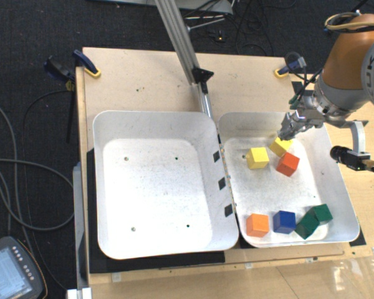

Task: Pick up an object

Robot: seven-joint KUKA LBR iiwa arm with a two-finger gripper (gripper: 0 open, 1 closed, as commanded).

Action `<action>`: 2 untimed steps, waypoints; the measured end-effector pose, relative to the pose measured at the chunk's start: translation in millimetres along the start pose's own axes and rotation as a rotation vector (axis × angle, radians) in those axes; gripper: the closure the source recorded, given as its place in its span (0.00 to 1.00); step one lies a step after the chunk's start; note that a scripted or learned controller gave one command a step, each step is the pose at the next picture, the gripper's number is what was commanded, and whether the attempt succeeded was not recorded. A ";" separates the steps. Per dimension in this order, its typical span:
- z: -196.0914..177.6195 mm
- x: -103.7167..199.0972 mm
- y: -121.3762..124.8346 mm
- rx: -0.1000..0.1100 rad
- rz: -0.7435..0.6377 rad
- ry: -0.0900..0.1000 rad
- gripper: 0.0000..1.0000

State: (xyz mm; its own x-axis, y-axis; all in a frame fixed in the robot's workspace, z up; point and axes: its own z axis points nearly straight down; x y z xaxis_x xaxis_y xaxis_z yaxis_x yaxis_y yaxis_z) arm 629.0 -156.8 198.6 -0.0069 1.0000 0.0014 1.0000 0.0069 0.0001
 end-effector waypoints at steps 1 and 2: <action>3.8 46.9 -14.0 0.001 0.000 0.000 1.00; 1.0 90.8 -32.1 0.002 0.000 0.000 1.00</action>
